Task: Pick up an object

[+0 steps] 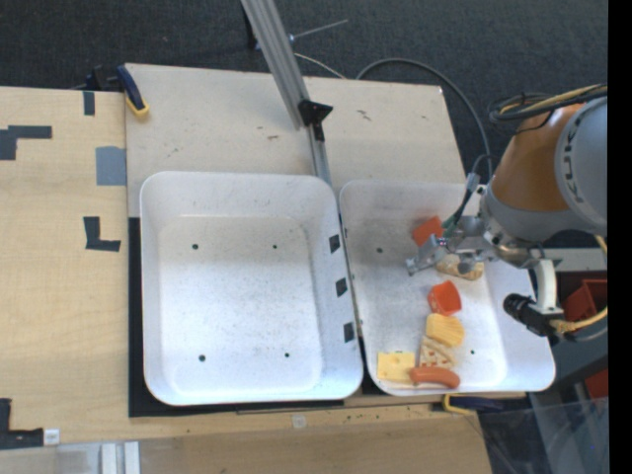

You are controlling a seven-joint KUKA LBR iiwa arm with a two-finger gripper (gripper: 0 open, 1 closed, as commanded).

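Tan piece (464, 267), that's my pick, lying in the right bin (367, 294) directly under my gripper (435, 257), towards the bin's far half.

Sweeping across from the left: the left bin (150, 284) has nothing for me, so all the business is on the other side of the divide. Near the front rim of the right bin sits a pale yellow slab (396, 366), with a red sausage shape (435, 375) just beside it and a yellow wedge (444, 330) a little further back. Behind that, a red block (445, 297). Up at the far end, an orange-red chunk (427, 230) sits close to my gripper's left side.

So it's a crowded spot, and that's the catch. To do this well, I reckon I want to centre squarely over the tan piece, straddle it alone, go down until I'm nearly at the bin floor, close firmly, then lift straight up. Drift left and I'd likely nudge the orange-red chunk; drift towards the front and the red block gets in the way.

How far open my gripper is, I can't tell from up here. The metal parts blur together over the tan piece, and I can't tell whether they touch it or just hang above it. I'm not claiming a hold on anything.
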